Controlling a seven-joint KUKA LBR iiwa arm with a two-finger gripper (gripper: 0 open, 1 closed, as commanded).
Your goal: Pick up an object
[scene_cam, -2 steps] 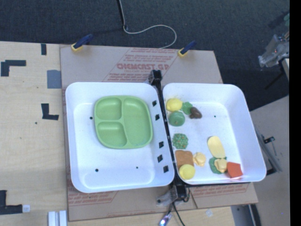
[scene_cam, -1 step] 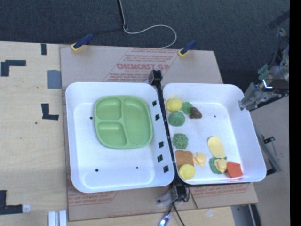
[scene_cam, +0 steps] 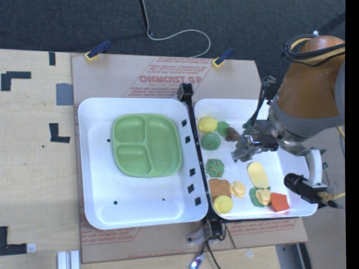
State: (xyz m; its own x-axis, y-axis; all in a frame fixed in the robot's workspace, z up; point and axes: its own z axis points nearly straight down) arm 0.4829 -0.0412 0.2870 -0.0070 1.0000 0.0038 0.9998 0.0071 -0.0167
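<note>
My gripper (scene_cam: 245, 149) hangs over the middle of the right bin (scene_cam: 280, 210), reaching in from the right under the orange-banded arm. Toy foods lie around it: a yellow lemon (scene_cam: 207, 124), a green round piece (scene_cam: 211, 141), a dark green and brown piece (scene_cam: 228, 132), a broccoli piece (scene_cam: 215, 167), a brown toast slice (scene_cam: 219, 186), a yellow ball (scene_cam: 222, 204), a small pale yellow piece (scene_cam: 238, 189), a yellow banana-like piece (scene_cam: 258, 174), a green-yellow piece (scene_cam: 260, 196) and an orange block (scene_cam: 279, 202). Nothing shows between the fingers.
The left bin (scene_cam: 95, 167) holds a green divided plate (scene_cam: 147, 144). A black divider strip (scene_cam: 193, 150) runs between the two bins. The arm's body covers the right bin's far right side. A cable lies on the dark floor behind the bench.
</note>
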